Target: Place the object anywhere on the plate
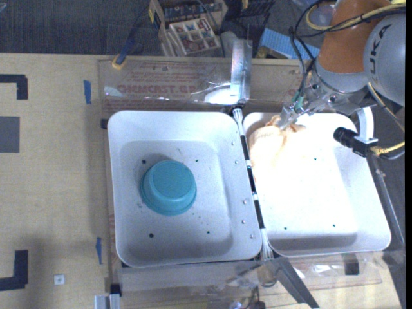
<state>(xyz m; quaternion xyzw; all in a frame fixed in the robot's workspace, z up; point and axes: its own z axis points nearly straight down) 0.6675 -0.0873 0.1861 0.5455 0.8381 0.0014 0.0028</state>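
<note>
One teal plate (168, 187) in the left bin (129, 134); gripper (291, 116) low over a pale object (267, 140) in the right bin (360, 230), finger gap unreadable.

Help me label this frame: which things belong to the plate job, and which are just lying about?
Job:
- blue plate in the left bin
- pale orange object in the right bin
- tool above that object

Lying about:
- picture box behind the bench
- blue tape on the bench
</note>
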